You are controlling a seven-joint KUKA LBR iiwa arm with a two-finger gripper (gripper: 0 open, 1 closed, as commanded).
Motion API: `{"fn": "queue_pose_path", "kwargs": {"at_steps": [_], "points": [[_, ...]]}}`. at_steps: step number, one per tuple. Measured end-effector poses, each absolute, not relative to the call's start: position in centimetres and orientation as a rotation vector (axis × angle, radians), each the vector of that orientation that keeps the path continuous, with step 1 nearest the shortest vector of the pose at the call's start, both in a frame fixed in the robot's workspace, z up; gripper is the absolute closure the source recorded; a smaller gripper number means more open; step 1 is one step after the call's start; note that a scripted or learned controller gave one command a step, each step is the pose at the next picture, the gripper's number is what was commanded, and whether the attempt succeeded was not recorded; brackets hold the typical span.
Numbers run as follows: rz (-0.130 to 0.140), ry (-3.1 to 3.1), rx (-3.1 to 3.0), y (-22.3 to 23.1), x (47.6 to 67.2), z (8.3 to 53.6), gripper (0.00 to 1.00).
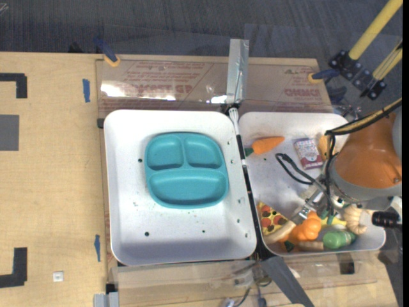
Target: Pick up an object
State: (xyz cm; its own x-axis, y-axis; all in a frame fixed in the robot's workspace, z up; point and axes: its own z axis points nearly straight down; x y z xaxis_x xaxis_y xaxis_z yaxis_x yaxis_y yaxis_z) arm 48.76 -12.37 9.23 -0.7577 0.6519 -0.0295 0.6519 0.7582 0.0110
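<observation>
The gripper (317, 204) hangs low in the right bin (281, 178) over the toy pile (310, 229) — whether its jaws are open I cannot tell. The carrot (267, 145) lies near the far wall, tip pointing right — long axis across the bin.

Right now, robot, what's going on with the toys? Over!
Gripper down in the right bin, among the toy pile, nothing seen held. Orange toy and pizza slice right beside it. Carrot off alone. Teal plate in left bin.
</observation>
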Motion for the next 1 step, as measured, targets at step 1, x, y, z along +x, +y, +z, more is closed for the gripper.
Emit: {"fn": "queue_pose_path", "kwargs": {"at_steps": [1], "points": [[0.005, 2.907, 1.127, -19.45, 48.66, 8.98, 0.00]]}}
